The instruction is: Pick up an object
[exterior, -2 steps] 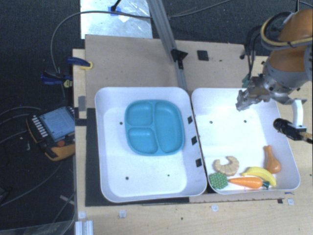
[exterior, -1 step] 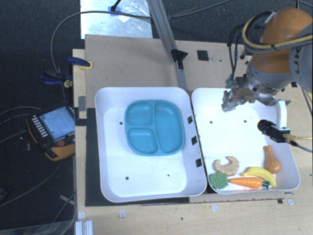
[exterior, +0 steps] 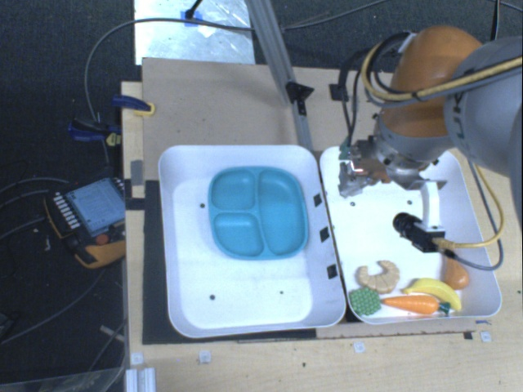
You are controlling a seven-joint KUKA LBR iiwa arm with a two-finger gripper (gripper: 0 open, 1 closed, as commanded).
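Clearly the toy food sits bunched at the near edge of the right bin (exterior: 482, 219): a croissant (exterior: 377, 275), a carrot (exterior: 411, 305), a banana (exterior: 433, 290) and a green piece (exterior: 364, 301). They look light, stiff and smooth, likely slippery; the carrot's middle seems the surest hold. Whether the tool (exterior: 353, 178), over the bin's far left corner, is open, I cannot tell.

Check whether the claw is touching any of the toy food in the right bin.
Apart. The camera view shows the claw near the right bin's far end, with bare white floor between it and the croissant, banana and carrot.
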